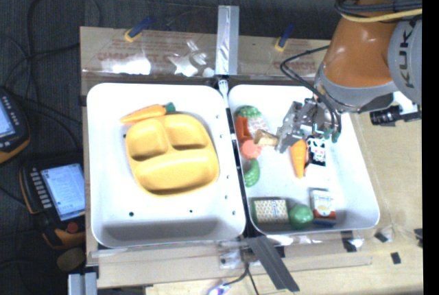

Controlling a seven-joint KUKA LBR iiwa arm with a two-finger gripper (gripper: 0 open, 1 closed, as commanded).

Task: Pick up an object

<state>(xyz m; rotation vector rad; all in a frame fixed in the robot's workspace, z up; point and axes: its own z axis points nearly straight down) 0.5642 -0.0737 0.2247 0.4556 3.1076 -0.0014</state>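
Observation:
My gripper (293, 133) hangs over the middle of the right bin (363, 197), open, with nothing between its fingers. A small orange carrot (298, 158) lies just below its right finger, and a black-and-white cow-patterned piece (317, 149) lies beside the carrot. Just left of the gripper sits a beige piece (265, 139). Along the bin's left wall are a green vegetable (247, 111), a red piece (240, 129), a pink ball (248, 149) and a green pepper (251, 172).
At the right bin's front lie a patterned box (269, 210), a green ball (300, 215) and a small carton (322, 204). The left bin (110, 211) holds a yellow compartment tray (171, 153) and a second carrot (144, 112).

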